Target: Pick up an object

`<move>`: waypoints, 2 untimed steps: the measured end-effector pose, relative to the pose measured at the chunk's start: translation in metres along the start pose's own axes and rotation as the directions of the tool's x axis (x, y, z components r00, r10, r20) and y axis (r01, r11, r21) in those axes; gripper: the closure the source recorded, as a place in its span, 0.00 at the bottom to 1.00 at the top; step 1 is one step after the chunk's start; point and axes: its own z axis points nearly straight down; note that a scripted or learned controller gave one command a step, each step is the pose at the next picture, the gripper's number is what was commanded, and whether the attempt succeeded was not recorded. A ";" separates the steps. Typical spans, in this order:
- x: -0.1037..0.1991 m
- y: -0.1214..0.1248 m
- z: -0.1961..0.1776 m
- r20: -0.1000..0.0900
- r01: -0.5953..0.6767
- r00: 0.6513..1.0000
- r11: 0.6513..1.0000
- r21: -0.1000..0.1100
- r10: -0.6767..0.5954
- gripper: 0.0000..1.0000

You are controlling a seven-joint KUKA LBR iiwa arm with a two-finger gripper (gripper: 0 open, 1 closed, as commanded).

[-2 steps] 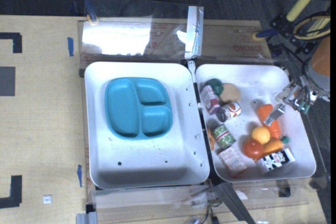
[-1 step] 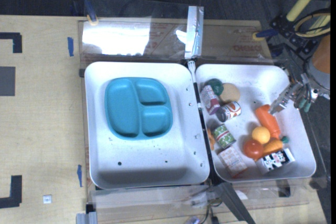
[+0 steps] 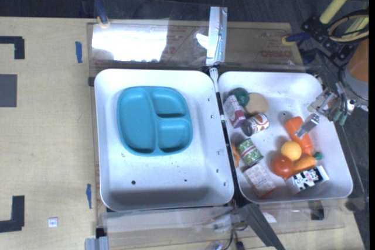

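Looking down from the camera, you see the gripper (image 3: 309,125) low over the right bin (image 3: 345,175). Its jaws look a little open, right at an orange toy (image 3: 295,124); you cannot tell if they hold it. Just below sit a yellow ball (image 3: 291,150) and a toy carrot (image 3: 304,163).

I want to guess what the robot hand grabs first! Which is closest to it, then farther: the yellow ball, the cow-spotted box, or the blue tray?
Measured from the hand, at the right bin's right side:
1. The yellow ball, just below-left of the hand.
2. The cow-spotted box, lower down at the right bin's front edge.
3. The blue tray, far away in the left bin.
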 end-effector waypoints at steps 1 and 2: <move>0.005 -0.002 0.043 -0.007 -0.042 0.999 0.999 0.004 0.042 0.00; -0.019 0.022 -0.051 0.007 -0.076 0.997 0.997 -0.001 0.076 0.00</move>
